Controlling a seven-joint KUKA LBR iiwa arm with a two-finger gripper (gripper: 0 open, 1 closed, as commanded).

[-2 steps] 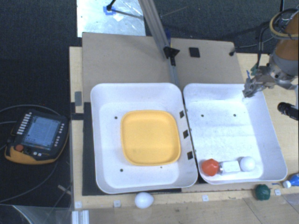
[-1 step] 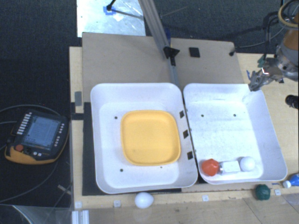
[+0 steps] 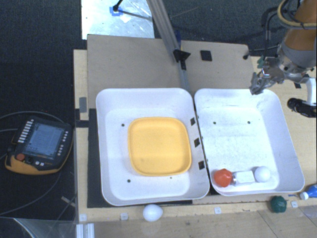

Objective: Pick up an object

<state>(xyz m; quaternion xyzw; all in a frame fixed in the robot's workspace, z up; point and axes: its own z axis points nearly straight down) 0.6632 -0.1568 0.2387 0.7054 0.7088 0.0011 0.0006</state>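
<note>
**Reaching for an object in the right bin**

Waiting along the near wall of the right bin point(image 3: 277, 128), we are seeing an orange ball point(image 3: 223, 177), a small white block point(image 3: 243, 177) and a white ball point(image 3: 262, 173) lying in a row, touching or nearly so. They are probably resting there because the bin floor is tilting that way. We are hovering our gripper point(image 3: 257, 85) over the bin's far right corner, well apart from them; whether it is released or clenched we cannot tell. A yellow square plate point(image 3: 159, 146) is lying in the left bin point(image 3: 111, 133), and a white egg-shaped object point(image 3: 152, 212) is sitting on the bench outside.
</note>
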